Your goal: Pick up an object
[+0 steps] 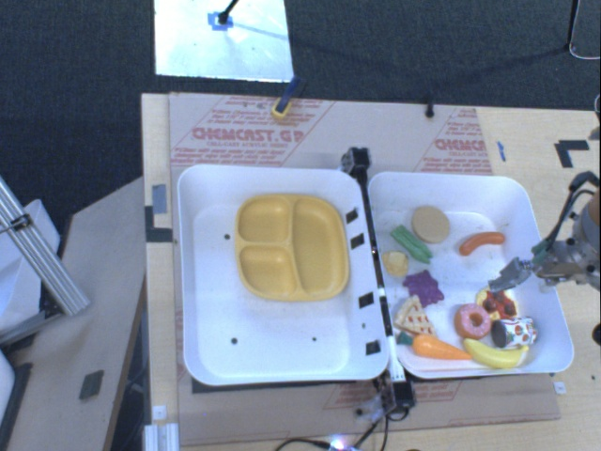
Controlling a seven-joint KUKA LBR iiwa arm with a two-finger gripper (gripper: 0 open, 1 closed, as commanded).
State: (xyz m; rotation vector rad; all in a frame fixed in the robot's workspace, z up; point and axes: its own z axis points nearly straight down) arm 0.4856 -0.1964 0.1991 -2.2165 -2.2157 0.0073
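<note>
Grey gripper (508, 275) above right bin's (526, 195) far edge—finger state unclear, yellow tray (291, 248) left.

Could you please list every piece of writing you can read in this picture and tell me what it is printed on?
"CHEMCAST" in red, on the protective sheet behind the left bin; the letters after it are too blurred to read.
A similar slanted red print on the sheet behind the right bin is too blurred to read.
</note>
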